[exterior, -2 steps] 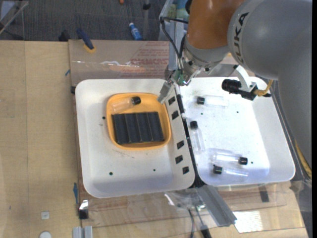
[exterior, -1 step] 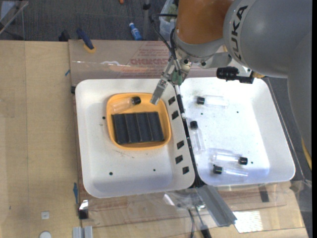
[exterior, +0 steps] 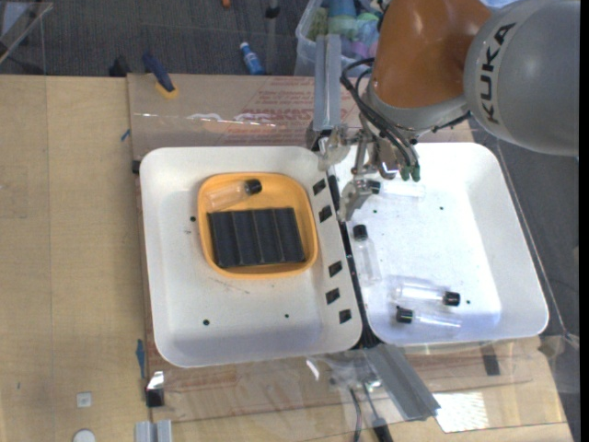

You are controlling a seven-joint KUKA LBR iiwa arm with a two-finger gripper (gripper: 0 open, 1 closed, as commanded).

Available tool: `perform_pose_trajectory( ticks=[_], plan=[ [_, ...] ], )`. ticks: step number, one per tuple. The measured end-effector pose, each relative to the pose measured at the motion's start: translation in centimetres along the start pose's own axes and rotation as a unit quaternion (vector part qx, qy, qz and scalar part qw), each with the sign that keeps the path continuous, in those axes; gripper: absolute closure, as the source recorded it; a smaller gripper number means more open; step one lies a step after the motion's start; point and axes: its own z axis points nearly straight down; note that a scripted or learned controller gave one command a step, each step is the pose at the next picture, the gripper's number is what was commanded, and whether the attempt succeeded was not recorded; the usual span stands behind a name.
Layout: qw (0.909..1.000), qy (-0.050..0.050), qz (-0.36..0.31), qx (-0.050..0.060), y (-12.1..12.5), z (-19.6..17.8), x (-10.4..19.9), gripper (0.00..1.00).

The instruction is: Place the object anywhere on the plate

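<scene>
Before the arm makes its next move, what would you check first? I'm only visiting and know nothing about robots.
1. Plate in reach: ok. The yellow plate sits in the left bin.
2. Room on the plate: ok. A black ridged block and a small clear vial lie on it, but its rim and corners are bare.
3. Objects to pick: ok. Clear vials with black caps lie in the right bin.
4. Gripper position: ok. The gripper hangs near the divide between the bins.
5. Anything held: cannot tell; wires and shine hide the tips.
</scene>
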Motion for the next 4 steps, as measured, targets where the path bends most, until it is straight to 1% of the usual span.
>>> perform_pose_trajectory(
  ticks=[1, 2, 3, 4],
  plan=[
    [0.9999, -0.003, 0.015, -0.001, -1.4, 0.2, -0.3, 0.0],
    [1.0, -0.004, -0.004, 0.001, -7.0, -2.4, 0.0, 0.0],
    [1.0, -0.009, -0.002, -0.001, -6.9, -3.6, -0.2, 1.0],
    [0.9995, -0.004, -0.032, 0.001, -8.4, -5.6, 0.1, 1.0]
  ],
)
